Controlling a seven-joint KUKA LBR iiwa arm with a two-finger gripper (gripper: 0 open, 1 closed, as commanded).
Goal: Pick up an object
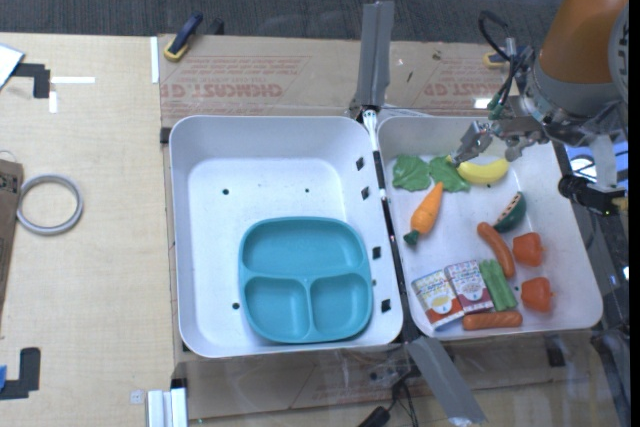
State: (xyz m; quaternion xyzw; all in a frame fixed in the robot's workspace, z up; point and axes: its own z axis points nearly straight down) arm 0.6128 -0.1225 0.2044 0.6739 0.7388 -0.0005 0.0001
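- Over the right bin (590, 300), at its far end, the tool (487, 137) hangs just above the banana (482, 171); whether it is spread or pressed together I cannot tell, since the tips are small and dark against the cables, and nothing can be seen between them.
- Crowding is the first risk: the banana touches the green leaf (415, 172), so a descent slightly off toward the leaf could pinch both, or drag the leaf along.
- Being curved and smooth, the banana could roll or squirt out sideways if gripped near its end instead of across its middle.
- Just beside it lie the carrot (428, 208) and, on the other side, a small watermelon slice (511, 211); a push could knock the banana into either.
- Close behind the tool is the bin's far wall, so a descent too far back might strike the rim.
- Well apart, in the left bin (190, 245), the blue divided plate (305, 278) is in no danger.
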